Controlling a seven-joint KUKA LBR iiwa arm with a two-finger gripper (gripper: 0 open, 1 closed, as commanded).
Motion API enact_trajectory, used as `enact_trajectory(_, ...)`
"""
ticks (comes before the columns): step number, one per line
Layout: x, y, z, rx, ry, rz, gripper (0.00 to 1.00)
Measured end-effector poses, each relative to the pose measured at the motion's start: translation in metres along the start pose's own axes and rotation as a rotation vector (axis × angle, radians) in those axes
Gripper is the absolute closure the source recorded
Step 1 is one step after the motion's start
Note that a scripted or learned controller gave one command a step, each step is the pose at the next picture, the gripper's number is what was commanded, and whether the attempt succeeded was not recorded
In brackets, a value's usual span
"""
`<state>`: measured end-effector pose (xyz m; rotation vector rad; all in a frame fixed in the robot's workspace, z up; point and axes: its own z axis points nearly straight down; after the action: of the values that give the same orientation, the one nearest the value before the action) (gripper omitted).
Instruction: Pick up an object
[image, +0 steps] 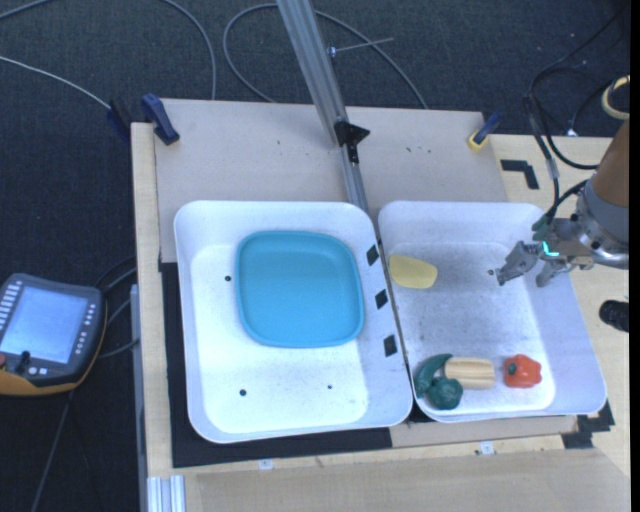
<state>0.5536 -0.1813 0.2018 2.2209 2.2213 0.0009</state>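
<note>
Right bin (560, 300) floor mostly bare mid-span. Gripper (520, 266) near its far right rim, fingers apart, gripping nothing. Yellow piece (412, 271) well left; red pepper (521, 371) near front edge.

My arm (612, 205): grey casing, orange band above wrist. My gripper (518, 266): dark grey metal fingers, small teal light at base.

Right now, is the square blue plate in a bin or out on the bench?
In. The square blue plate lies flat inside the left white bin, whose rim surrounds it.
</note>
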Motion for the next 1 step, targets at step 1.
enact_trajectory(1,0.0,0.0,0.0,0.0,0.0,0.0,0.0)
